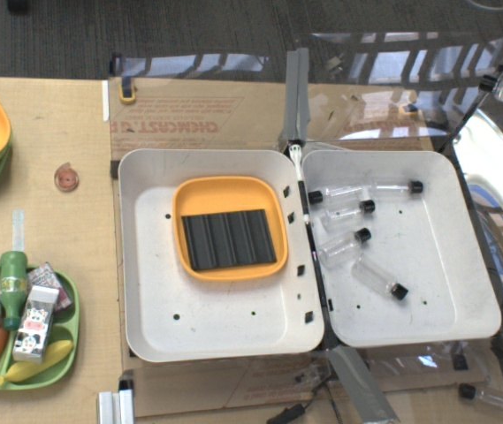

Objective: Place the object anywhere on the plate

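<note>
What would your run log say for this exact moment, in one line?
plate: orange plate with dark ridged slab, left bin | right bin: clear black-capped vials | placement not yet done

The two bins (pixel 145 325) looked like smooth matt white plastic. The orange plate (pixel 189 200) in the left one was smooth plastic bearing a dark ribbed matt block (pixel 230 240). The vials (pixel 379 281) in the right bin were clear glossy plastic with black caps.

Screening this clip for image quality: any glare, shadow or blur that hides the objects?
Camera view: sharp and evenly lit, shadows soft. Strong glare on the clear sheeting at upper right. The clear vials in the right bin nearly vanish against white, only their black caps reading clearly. The orange plate with its black ribbed block is crisp.
</note>
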{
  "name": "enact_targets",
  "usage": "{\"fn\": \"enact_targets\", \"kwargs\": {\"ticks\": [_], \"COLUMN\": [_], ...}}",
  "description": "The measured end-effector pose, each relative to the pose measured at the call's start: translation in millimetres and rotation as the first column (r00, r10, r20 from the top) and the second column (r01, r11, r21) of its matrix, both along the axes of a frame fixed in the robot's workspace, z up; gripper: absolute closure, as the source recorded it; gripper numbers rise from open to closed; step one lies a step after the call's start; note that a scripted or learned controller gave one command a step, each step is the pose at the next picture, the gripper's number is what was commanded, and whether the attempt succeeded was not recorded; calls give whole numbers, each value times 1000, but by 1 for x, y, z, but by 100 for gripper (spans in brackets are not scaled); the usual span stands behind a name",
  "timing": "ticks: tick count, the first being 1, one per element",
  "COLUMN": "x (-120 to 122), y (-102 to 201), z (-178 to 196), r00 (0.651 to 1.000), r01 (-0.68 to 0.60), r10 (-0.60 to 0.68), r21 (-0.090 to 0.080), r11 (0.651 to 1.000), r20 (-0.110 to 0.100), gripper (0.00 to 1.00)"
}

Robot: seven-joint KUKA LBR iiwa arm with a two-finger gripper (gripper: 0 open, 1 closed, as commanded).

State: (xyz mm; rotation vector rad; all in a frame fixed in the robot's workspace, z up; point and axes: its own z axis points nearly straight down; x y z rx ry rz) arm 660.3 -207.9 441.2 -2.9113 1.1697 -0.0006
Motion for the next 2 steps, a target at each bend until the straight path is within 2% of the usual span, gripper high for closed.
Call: {"fn": "enact_targets", "kwargs": {"ticks": [1,2], "x": [0,0], "y": [-6,-12], "z": [-1,-1], "r00": [943,844], "r01": [-332,-537], "r10": [332,537], "r21": [0,0], "r11": [943,844], "r20": [1,3], "gripper": [100,100]}}
